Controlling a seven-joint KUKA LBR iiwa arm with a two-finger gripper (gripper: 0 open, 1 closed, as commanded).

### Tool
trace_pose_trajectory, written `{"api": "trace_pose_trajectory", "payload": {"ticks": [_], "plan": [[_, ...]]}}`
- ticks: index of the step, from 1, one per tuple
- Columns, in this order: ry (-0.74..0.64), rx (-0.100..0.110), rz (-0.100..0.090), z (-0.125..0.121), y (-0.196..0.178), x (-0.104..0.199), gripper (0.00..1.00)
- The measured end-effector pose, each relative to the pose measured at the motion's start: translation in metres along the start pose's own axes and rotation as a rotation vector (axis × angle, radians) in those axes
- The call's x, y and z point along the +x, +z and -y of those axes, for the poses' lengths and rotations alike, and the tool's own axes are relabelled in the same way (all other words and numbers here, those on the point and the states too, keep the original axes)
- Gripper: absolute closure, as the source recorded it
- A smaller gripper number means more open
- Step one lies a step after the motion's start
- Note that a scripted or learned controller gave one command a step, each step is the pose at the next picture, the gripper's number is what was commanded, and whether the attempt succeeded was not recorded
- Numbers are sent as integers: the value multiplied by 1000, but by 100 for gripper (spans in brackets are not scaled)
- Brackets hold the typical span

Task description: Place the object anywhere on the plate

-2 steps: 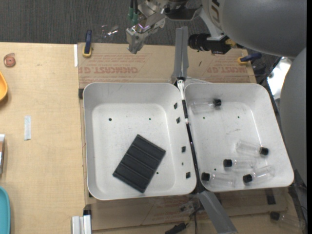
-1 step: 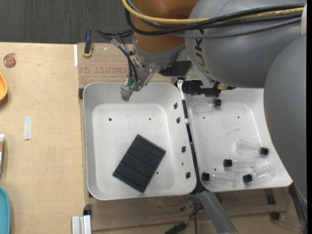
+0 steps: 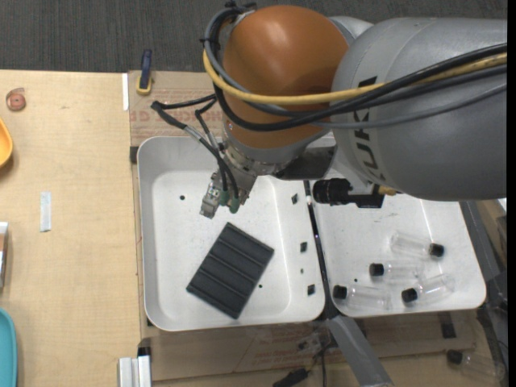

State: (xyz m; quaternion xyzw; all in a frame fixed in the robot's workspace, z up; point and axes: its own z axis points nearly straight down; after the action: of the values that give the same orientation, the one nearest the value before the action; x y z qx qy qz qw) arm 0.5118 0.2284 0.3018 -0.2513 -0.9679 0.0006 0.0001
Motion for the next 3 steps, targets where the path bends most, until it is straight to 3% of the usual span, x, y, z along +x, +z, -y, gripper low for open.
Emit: {"api": "trace_pose_trajectory", "payload": {"ticks": [1, 2, 3], "plan": [[-193, -2, 2, 33, -96, 12, 100], [-374, -2, 2, -23, -97, -42, 100], [-771, -2, 1, -31, -7, -56, 100]]}}
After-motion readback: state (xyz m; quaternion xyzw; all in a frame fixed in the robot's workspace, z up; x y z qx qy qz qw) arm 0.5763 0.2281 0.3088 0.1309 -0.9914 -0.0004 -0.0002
